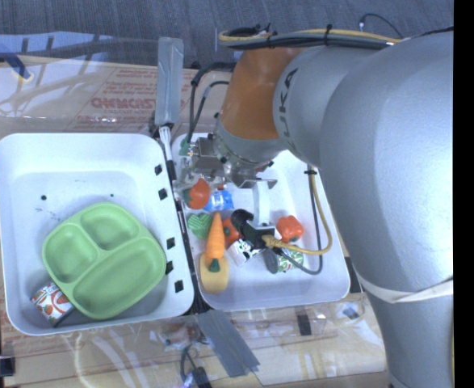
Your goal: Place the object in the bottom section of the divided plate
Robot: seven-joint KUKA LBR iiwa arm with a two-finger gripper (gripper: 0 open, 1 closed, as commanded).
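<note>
Lighting is even and fairly bright, coming from overhead. The white bins (27, 217) read cleanly with a slight bluish cast, and soft shadows gather along their inner walls. The green plate (99, 257) throws a faint shadow onto the bin floor. Glare streaks cross the clear plastic sheet (83, 79) at the top. The grey arm (382, 160) looms large and slightly soft. Small items look grainy.

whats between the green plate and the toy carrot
In the camera view, the two bins' touching white walls separate the green plate from the toy carrot; dark clips sit along them.
</note>
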